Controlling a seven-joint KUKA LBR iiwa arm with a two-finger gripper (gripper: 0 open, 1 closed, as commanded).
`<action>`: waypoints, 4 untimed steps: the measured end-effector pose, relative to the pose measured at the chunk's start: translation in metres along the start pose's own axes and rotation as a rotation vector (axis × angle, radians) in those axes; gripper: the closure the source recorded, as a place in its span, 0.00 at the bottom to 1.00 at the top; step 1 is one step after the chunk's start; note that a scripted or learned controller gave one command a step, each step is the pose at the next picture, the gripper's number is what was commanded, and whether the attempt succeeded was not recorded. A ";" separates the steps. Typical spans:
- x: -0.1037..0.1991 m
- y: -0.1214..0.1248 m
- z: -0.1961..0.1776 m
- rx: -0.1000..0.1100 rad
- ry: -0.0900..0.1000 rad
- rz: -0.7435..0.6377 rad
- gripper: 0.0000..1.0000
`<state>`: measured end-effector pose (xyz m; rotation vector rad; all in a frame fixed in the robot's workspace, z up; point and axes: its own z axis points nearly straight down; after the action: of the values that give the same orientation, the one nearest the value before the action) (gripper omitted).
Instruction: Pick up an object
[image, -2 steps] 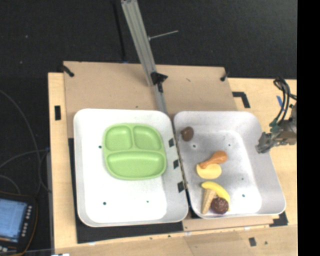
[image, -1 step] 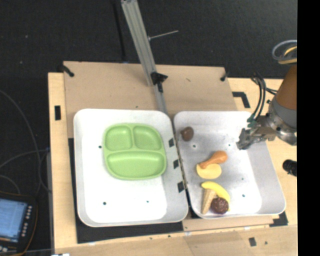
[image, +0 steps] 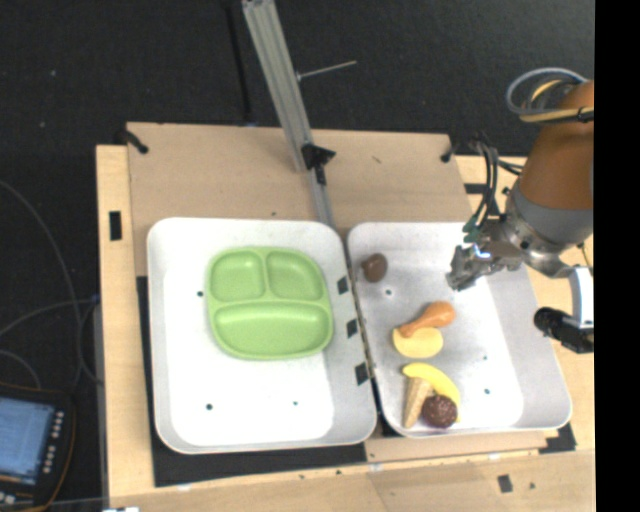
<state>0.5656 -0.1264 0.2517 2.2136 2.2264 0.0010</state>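
1. Bench (image: 115, 330): a pale wooden top on a dark floor; a small lit screen (image: 30, 435) sits at the lower left corner of the view, and a grey metal pole (image: 285, 95) slants down from the top edge toward the gap between the bins.
2. Left bin (image: 180, 400): shallow and white, holding a green divided plate (image: 270, 303) with two small compartments above one large one.
3. Right bin (image: 520, 380): touches the left bin along its left wall and serves as the landmark below.
4. Brown ball (image: 374, 266): near this bin's upper left corner.
5. Orange drumstick-shaped piece (image: 432, 318): at the bin's centre, long axis tilted, thick end up-right, narrow end down-left.
6. Yellow slice (image: 418, 344): touching just below the orange piece.
7. Banana (image: 437, 379), cone (image: 413, 402) and dark berry (image: 438, 410): clustered at the bin's lower edge; the cone points downward.
8. Gripper (image: 462, 276): above the bin's upper right part, apart from every object; whether its jaws are wide or narrow cannot be told.
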 end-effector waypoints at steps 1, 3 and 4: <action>0.049 0.005 0.001 0.001 0.002 -0.001 1.00; 0.160 0.024 0.010 0.001 0.002 -0.002 1.00; 0.215 0.052 0.014 0.000 0.002 -0.002 1.00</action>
<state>0.6162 0.0886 0.2371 2.2130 2.2298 0.0032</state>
